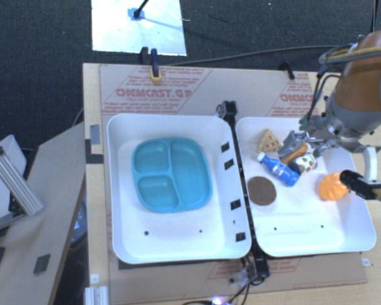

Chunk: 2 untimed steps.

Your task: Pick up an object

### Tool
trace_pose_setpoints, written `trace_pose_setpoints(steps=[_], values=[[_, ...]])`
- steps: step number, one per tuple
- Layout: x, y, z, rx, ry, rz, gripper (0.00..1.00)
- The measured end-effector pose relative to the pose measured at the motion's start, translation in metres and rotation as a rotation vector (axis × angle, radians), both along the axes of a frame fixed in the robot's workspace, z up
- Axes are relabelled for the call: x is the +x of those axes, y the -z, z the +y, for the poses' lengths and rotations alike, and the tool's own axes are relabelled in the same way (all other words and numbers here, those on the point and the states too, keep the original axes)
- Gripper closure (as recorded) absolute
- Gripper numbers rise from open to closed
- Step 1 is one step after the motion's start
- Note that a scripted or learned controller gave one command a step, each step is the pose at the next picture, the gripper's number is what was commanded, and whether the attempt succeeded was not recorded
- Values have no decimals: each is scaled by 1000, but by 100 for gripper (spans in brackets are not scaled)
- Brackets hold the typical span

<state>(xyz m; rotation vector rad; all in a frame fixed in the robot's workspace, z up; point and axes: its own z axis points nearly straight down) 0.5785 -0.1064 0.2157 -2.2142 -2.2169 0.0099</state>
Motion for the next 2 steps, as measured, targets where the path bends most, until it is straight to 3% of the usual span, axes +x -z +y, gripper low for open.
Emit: trace_pose_setpoints(steps=[1,2], values=[[3,-6,0,-1,-2,-12,0],[8,55,1,-1,0,-8,0]])
